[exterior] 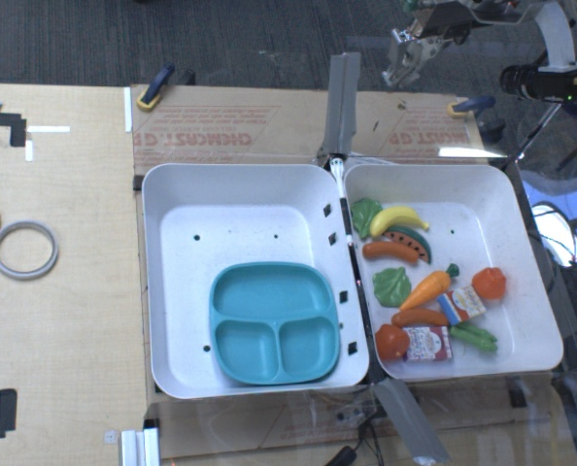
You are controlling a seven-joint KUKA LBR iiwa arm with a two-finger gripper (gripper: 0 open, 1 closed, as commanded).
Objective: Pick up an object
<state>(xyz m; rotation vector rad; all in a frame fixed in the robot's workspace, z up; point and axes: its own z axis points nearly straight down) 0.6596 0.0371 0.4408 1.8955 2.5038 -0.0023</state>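
While my gripper [403,66] hangs high above the right bin's [507,197] far edge, holding nothing, fingers slightly apart, the banana [399,220] lies among toy food in that bin.

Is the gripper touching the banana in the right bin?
Apart. The camera view shows the gripper raised beyond the right bin's far rim, well clear of the banana.

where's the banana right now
In the right bin, toward its back left, the banana lies beside a green leaf and just above the hot dog.
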